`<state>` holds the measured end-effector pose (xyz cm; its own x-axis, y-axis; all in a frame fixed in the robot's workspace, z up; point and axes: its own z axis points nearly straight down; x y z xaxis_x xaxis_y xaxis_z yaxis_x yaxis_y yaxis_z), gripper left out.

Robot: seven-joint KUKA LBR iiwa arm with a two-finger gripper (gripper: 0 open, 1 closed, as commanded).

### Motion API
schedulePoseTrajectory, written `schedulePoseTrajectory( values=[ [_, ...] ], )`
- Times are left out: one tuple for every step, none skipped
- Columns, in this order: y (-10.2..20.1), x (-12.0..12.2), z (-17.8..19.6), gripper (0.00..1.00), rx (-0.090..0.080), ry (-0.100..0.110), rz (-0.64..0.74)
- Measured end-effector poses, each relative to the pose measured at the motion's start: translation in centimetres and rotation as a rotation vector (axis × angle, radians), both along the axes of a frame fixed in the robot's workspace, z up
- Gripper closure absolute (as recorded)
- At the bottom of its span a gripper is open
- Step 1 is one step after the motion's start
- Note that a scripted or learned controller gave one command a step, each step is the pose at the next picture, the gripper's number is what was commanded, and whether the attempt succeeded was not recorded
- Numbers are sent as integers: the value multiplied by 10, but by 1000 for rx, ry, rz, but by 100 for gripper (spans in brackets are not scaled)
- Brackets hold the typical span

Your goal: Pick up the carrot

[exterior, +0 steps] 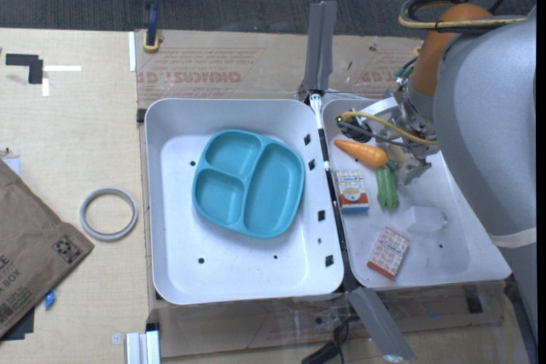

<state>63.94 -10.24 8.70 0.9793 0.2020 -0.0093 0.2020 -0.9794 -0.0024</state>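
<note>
Orange-printed packet point(388, 252) lettering unreadable; carrot point(360, 153) lies beyond it.

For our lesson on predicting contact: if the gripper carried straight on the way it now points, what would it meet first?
The gripper points down into the right bin, beside the carrot. Most likely it meets the carrot's thick end or the green item first, though depth is hard to judge from this slanted view.

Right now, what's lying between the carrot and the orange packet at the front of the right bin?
In the camera view, a small white-and-red box and a green vegetable lie between the carrot and the orange packet.
</note>
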Motion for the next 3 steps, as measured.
schedulePoseTrajectory(
  values=[
    [0, 0, 0, 0, 0, 0, 0],
    [0, 0, 0, 0, 0, 0, 0],
    [0, 0, 0, 0, 0, 0, 0]
  ],
)
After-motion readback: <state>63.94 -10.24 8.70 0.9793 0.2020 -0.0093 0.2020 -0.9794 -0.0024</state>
